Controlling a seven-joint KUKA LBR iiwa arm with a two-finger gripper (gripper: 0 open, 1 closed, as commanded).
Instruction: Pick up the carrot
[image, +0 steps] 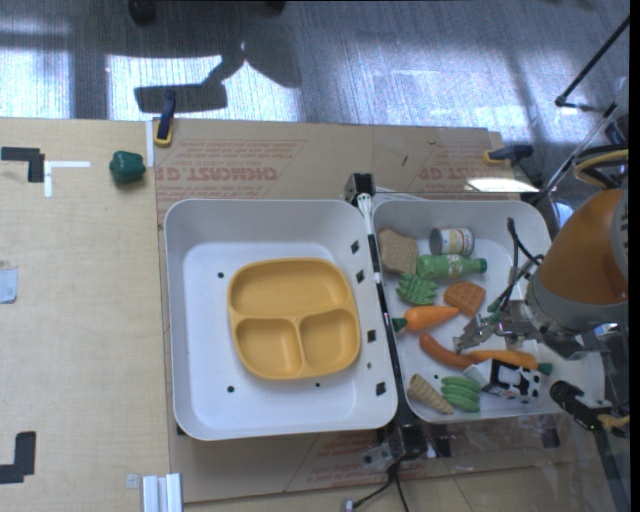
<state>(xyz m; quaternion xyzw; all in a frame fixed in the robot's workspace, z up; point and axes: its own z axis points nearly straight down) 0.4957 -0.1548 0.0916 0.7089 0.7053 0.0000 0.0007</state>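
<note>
Not much progress on the grab yet imo: the carrot (432, 317) is lying in the right bin (530, 226) next to the waffle (464, 297) and leafy green (417, 291), while the gripper (484, 330) hovers just beside it, can't tell whether it's open or closed.

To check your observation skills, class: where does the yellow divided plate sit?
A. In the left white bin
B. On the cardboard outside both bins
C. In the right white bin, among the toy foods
A: the yellow divided plate lies flat inside the left white bin, apart from the toy foods.
</note>
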